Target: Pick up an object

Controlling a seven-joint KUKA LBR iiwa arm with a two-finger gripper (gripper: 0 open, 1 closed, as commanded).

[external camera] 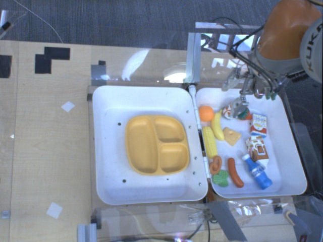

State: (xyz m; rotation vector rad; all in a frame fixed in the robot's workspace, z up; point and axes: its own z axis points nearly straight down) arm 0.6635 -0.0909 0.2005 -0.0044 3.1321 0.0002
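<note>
The pale wooden worktop (45, 150) carries two shallow white bins side by side. The left white bin (108, 135) holds a yellow plastic tray (156, 145) with three sections, sitting near the middle. The right white bin (287, 150) is full of small toys.

The grey arm with the orange band (285, 26) reaches in from the right. Its end effector (242, 102) hangs over the far part of the right bin, just above a small red, white and green toy (236, 113). I cannot tell if its fingers are apart or together.

In the right bin, a long yellow corn cob (209, 141) lies by the left wall. A blue plastic bottle (258, 172) lies near the front. A red sausage (235, 172) lies beside it. Two small red and white cartons (258, 135) sit near the right side. A yellow banana (217, 126) lies next to a round orange fruit (206, 113). A yellow cheese wedge (231, 136) sits in the middle. A little green toy (219, 178) sits at the front.
</note>
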